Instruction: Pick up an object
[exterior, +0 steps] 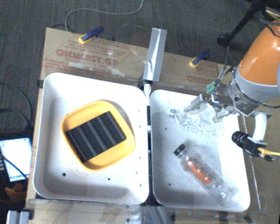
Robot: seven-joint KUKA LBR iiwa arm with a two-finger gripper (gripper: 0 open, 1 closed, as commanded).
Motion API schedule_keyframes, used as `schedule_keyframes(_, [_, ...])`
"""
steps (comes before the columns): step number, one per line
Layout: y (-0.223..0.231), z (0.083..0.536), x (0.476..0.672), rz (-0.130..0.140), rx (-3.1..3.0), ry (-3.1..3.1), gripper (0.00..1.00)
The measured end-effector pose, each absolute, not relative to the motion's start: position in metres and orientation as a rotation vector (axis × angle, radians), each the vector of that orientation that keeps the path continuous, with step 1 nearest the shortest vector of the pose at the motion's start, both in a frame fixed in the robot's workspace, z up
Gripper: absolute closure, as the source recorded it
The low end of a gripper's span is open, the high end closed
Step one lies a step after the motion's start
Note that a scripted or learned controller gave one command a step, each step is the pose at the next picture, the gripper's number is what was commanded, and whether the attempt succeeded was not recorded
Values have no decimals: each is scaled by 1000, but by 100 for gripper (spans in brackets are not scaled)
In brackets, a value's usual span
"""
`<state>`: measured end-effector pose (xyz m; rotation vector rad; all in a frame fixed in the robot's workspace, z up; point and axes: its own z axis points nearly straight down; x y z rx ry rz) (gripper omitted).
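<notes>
A tablet (10,159) with a lit screen lies on the floor off the bench's left edge. The left bin (41,172) carries a yellow case (99,134) with a ribbed black top, set at a slant near its middle. Two clamps (90,34) grip the cardboard's far edge behind the bins. In the right bin (169,192), a clear plastic bottle (204,173) with a dark cap lies on its side, running from the middle toward the near right corner. A crumpled clear piece (195,122) sits near the far edge. The gripper (210,107) hangs over that far edge, just above the clear piece, at the end of the arm (270,55); its fingers look spread, pinching nothing.
</notes>
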<state>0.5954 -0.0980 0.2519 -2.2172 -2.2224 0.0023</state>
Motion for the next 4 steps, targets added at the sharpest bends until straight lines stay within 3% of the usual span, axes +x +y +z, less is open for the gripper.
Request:
schedule_keyframes(1, [-121,126,560,1,-1988,-2428,0])
schedule_keyframes(2, [-122,92,538,-12,-1925,-2499,0])
schedule_keyframes(3, [-120,102,540,-20,-1924,-2503,100])
schedule_keyframes(4, [-67,183,616,2,-1896,-2504,100])
